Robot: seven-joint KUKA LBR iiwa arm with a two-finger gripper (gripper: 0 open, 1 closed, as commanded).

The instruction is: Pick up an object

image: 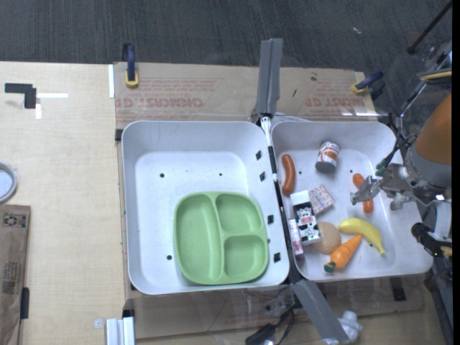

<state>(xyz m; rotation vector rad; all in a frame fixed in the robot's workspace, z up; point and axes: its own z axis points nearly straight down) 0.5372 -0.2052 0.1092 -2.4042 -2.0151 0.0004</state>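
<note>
Gripper [366,190] sits low at the 3 o'clock side of the right bin [381,264], fingers slightly apart, nothing between them. A small orange piece [364,195] lies right under the tips. Banana [363,231] at 6 o'clock from the gripper, carrot [345,252] at 7. Can [328,155] at 10 o'clock, sausage [288,173] and small boxes [309,214] at 9. Green divided plate [221,237] fills the left bin [144,164].
</note>
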